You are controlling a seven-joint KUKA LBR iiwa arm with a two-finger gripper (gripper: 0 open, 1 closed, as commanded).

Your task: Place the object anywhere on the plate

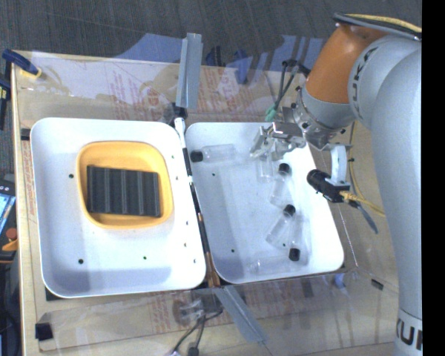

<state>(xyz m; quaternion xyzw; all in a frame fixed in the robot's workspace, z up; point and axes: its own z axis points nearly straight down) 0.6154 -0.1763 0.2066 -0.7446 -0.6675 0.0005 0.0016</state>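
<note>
- Roughly: gripper [276, 141] hangs over the right bin's [237, 269] far edge; jaws' state can't be told, nothing seen between them.
- Likely object: clear tubes [284, 215] with dark caps, just nearer the camera than the gripper.
- Long axis runs far-to-near, slightly slanted.
- Plate [124, 185], yellow with dark insert, sits in left bin [52, 262], well apart from the tubes.

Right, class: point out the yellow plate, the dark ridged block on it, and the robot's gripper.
yellow plate [123, 153]: camera view, on its bare upper rim.
dark ridged block [124, 191]: camera view, on the middle of its top face.
gripper [271, 145]: camera view, midway between the fingertips, over the right bin.
</note>
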